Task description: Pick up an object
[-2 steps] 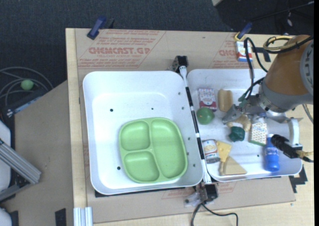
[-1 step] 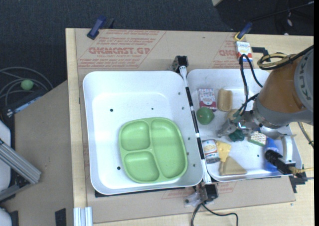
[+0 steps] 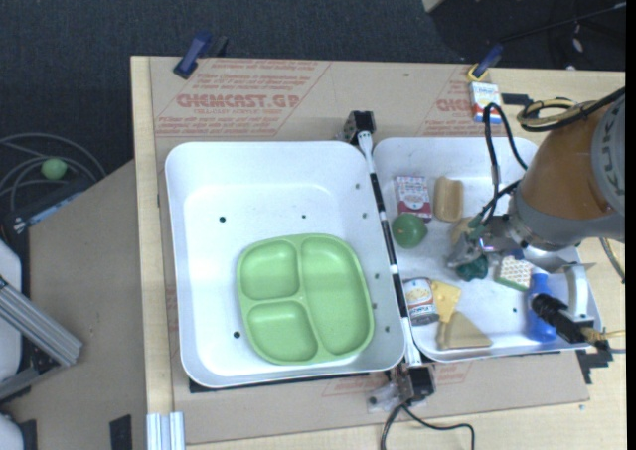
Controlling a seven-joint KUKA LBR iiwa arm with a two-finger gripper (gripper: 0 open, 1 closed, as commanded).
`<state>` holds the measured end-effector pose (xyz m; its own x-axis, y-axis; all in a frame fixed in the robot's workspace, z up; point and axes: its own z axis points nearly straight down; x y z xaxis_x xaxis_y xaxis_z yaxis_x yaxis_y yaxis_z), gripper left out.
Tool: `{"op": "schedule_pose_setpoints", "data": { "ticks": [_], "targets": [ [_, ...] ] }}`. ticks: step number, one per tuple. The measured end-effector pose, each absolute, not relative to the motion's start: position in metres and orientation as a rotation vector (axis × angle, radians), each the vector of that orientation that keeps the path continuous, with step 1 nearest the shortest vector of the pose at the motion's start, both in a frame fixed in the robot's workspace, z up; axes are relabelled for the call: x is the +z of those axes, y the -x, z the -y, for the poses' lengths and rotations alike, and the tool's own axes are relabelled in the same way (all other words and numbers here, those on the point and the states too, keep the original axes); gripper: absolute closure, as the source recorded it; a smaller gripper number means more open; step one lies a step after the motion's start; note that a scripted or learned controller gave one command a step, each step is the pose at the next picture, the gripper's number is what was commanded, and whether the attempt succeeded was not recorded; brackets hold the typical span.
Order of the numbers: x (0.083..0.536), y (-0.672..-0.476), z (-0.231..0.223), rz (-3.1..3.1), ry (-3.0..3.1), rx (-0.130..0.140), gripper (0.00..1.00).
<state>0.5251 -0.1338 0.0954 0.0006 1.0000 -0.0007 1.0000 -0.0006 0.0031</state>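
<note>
Two shallow white bins sit side by side on a surface (image 3: 248, 90). The left bin (image 3: 199, 239) holds a green divided plate (image 3: 301, 296); the right bin (image 3: 427, 155) holds a green ball (image 3: 407, 230), a red packet (image 3: 412, 196), a tan block (image 3: 449, 199), a yellow wedge (image 3: 446, 297) and a blue item (image 3: 542, 311). The grey arm's pincer (image 3: 471, 255) is low over the right bin's middle, right of the ball; whether it is open or closed cannot be told.
</note>
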Motion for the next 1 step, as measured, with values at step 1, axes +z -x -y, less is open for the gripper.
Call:
{"op": "schedule_pose_setpoints", "data": {
  "ticks": [1],
  "targets": [
    [0.1858,-0.5833,0.0409,-2.224,-2.217,0.006,1.0]
  ]
}}
